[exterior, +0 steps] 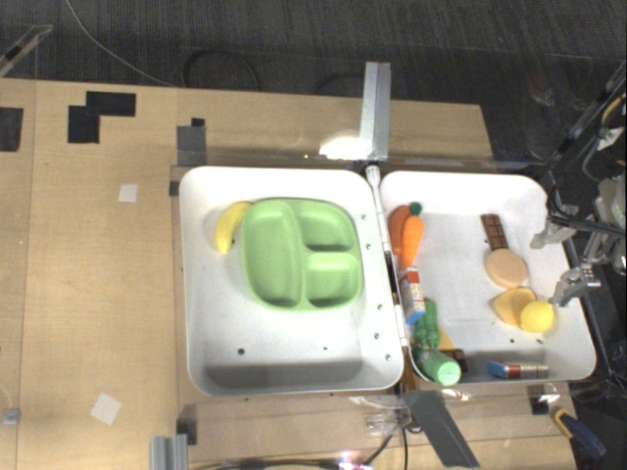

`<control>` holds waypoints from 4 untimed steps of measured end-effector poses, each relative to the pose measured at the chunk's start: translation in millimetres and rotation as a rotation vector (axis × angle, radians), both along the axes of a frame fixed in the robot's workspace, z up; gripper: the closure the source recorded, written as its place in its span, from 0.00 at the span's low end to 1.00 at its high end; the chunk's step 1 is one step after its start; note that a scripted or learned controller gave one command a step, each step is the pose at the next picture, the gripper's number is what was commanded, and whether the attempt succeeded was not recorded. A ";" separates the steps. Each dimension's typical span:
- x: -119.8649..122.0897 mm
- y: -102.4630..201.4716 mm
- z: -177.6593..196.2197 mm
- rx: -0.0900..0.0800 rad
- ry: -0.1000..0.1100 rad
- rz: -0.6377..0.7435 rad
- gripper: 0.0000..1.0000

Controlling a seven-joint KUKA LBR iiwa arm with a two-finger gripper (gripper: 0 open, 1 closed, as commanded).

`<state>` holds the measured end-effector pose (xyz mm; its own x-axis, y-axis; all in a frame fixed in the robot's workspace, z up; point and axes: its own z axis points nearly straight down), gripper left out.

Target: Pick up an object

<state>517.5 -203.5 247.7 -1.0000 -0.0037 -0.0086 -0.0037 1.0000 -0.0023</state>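
Observation:
The right bin (460, 204) holds several small items. An orange carrot (408, 236) lies along its left wall, with a green bottle (432, 349) below it. On its right side lie a brown chocolate bar (493, 230), a tan round disc (506, 267) and a yellow lemon (537, 316). My gripper (556, 262) sits over the bin's right edge, just right of the tan disc and above the lemon. Its fingers (546, 236) stand apart, with nothing between them.
The left bin (211, 341) carries a green divided plate (299, 253) with a banana (229, 226) at the plate's left edge. A red and white tube (413, 288) and a pen-like stick (519, 369) also lie in the right bin. A metal post (376, 111) rises behind the bins.

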 end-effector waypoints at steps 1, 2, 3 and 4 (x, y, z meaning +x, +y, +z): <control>-7.3 -1.9 -150.0 -0.003 -0.003 0.202 0.00; -12.9 19.2 -156.8 -0.006 -0.009 0.119 0.00; -18.3 25.9 -156.6 -0.008 -0.013 0.143 0.00; 13.7 -2.6 -157.4 -0.007 -0.007 0.446 0.00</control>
<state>531.2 -206.1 90.2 -0.9004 -0.4348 -0.0138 -0.4347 0.9005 -0.0109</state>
